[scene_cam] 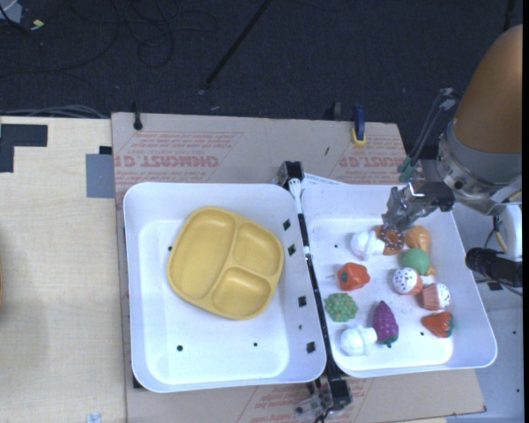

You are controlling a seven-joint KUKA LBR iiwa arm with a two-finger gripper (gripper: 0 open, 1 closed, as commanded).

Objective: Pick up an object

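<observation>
Cardboard sheet (247, 148) underlies two white bins (145, 280) on wooden bench (44, 263).

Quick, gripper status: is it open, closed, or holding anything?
Gripper: down in the right bin among the toy foods; open or shut cannot be told, and no object is seen between its fingers.

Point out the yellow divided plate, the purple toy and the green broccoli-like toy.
yellow divided plate (213, 247), camera view, its large compartment.
purple toy (385, 322), camera view, middle of its body.
green broccoli-like toy (340, 307), camera view, its bumpy top.
</observation>
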